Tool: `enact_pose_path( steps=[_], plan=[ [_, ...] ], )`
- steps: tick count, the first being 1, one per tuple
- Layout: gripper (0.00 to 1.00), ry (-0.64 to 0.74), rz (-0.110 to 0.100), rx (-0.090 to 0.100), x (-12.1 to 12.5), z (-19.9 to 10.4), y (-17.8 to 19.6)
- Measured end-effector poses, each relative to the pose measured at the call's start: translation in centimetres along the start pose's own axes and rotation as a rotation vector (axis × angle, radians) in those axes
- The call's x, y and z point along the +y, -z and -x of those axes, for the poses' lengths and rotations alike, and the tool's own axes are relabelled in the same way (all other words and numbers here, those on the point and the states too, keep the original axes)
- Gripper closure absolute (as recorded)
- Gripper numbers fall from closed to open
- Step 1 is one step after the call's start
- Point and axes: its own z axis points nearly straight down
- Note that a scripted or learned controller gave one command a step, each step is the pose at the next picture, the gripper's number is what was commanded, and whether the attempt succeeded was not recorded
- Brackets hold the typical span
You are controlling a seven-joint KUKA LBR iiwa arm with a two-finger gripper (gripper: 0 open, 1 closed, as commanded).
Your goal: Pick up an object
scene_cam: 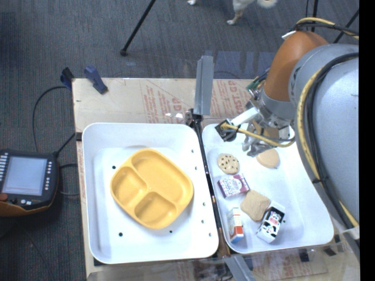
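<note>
On the table, the right bin (304, 186) holds a chocolate-chip cookie (228, 163), with a purple packet (233, 185) just below it, then a toast slice (255, 205), a small carton (235, 225) and a cow-print carton (270, 223). A tan round piece (268, 158) beside the cookie lies partly hidden under the gripper (258, 142), whose fingers I cannot tell apart as open or closed. The left bin (99, 157) carries a yellow divided plate (152, 187).

We see the yellow three-compartment plastic tray (152, 188) lying in the left white bin (94, 157). In the right white bin (304, 209), the round chocolate-chip cookie (228, 163) lies behind the small purple carton (233, 185). Nearer us, the tan bread slice (255, 205) sits between the orange-and-white carton (236, 225) and the cow-print carton (270, 223). A tan oval piece (269, 158) lies right of the cookie.
</note>
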Motion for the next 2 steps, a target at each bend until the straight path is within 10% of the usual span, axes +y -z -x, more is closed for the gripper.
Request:
enact_pose_path(
  steps=[1,2],
  plan=[
    [1.00,-0.049,0.000,0.004,-4.1,1.6,2.6],
    [1.00,-0.060,0.002,0.007,-2.9,-0.7,7.2]
  ],
)
